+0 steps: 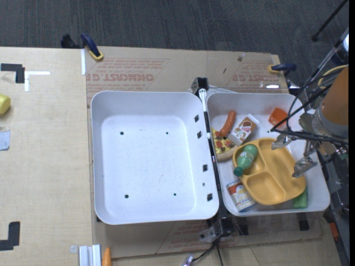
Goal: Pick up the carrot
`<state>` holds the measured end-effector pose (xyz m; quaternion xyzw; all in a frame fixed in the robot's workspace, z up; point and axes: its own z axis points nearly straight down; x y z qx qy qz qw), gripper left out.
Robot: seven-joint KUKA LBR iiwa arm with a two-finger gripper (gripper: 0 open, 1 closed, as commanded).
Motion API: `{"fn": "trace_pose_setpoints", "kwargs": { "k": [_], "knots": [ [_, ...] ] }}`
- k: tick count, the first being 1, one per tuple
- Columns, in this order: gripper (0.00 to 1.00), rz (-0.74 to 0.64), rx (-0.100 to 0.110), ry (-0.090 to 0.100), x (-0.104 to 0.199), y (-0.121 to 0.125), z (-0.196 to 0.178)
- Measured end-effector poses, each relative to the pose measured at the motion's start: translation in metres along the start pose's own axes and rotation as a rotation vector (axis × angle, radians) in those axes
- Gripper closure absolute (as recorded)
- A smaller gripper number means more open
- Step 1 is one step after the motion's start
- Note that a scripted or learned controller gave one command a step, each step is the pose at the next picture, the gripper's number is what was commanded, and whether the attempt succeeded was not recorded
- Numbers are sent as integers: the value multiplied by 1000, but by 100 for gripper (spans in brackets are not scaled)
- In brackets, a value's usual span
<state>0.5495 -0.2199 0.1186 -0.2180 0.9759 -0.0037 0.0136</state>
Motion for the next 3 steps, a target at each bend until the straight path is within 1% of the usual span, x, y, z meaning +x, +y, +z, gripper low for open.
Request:
{"fn": "trace_pose_setpoints", "kwargs": {
  "k": [1,2,3],
  "knots": [
    [0,-179,1,-9,33,21,15],
    [0,-15,4,7,21,71,18],
    [100,-19,10,-1,16,70,7]
  ]
}}
